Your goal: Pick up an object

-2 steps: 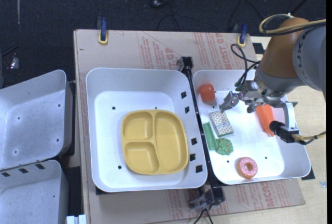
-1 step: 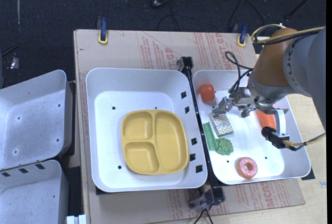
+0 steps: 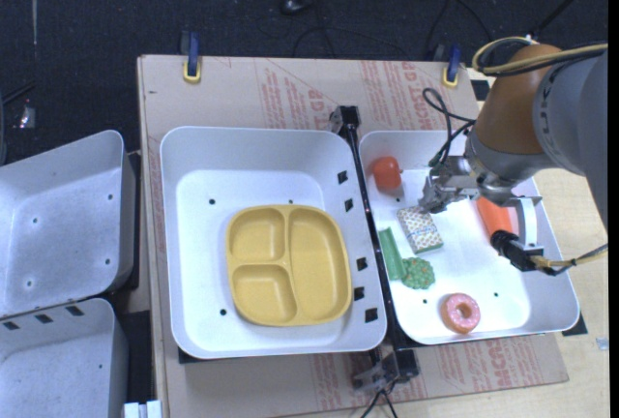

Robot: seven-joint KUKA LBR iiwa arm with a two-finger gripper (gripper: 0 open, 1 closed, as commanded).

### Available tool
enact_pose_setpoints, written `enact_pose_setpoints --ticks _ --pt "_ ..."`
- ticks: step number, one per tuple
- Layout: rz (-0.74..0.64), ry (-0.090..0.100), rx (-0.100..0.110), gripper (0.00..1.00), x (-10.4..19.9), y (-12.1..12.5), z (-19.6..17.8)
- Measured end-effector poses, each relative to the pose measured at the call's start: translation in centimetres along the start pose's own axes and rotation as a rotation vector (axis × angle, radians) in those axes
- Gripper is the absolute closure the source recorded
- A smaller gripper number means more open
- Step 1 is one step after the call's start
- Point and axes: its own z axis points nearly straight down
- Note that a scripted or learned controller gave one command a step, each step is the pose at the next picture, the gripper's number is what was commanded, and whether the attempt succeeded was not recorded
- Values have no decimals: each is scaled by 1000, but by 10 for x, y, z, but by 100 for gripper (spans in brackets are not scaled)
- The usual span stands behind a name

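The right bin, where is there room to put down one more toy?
Bare floor lies between the donut and the orange piece. It is crowded by the divider: tomato, patterned block, broccoli, with the gripper there.

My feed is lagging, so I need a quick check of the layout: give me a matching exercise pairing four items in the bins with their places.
Things:
1. yellow divided plate
2. pink donut
3. red-orange ball
4. green broccoli piece

Places:
A. right bin, far left corner
B. left bin, middle
C. right bin, near edge
D. right bin, just below the patterned packet

Pairs: 1-B, 2-C, 3-A, 4-D
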Motion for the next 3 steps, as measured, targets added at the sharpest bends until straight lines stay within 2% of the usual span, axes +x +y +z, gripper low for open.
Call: enact_pose_setpoints --ticks 1,3 --pt "-4 -3 8 100 10 2 -49" --pt "-4 -4 6 100 15 0 -138"
